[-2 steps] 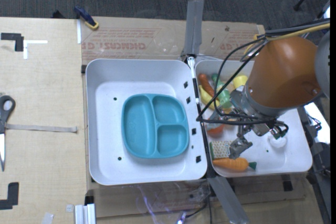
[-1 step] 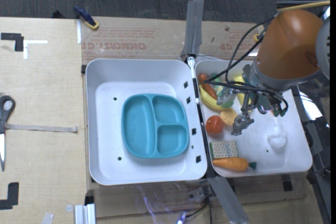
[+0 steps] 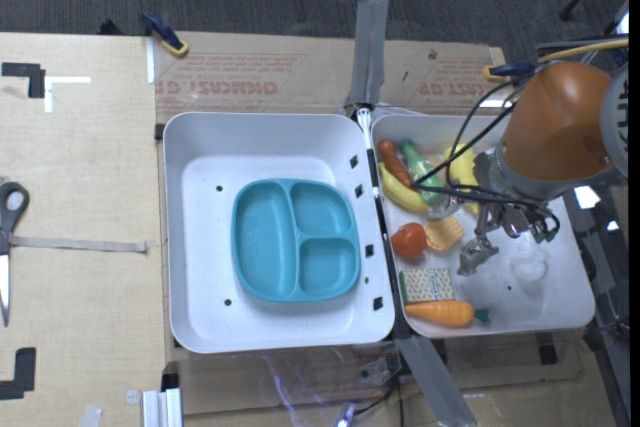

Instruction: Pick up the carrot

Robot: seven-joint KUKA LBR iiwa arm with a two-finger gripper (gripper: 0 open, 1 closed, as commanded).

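approach step is seen underway in rt bin [image 3: 560, 310]: gripper [image 3: 477, 255] is hung above carrot [image 3: 440, 313], grip state not discernible; a descent twd it is needed next.

**Counts on the bench**

Two white bins sit side by side: a left bin [image 3: 180, 245] and a right bin [image 3: 560, 310]. The left bin holds one teal plate [image 3: 297, 240], which has three compartments. The right bin holds one carrot [image 3: 440, 313], one tomato [image 3: 408, 239], one banana [image 3: 398, 187], one flat printed packet [image 3: 428, 285] and one ridged yellow-orange piece [image 3: 446, 233]; further items under the arm are too hidden to count. One pair of scissors [image 3: 8, 245] lies on the bench.
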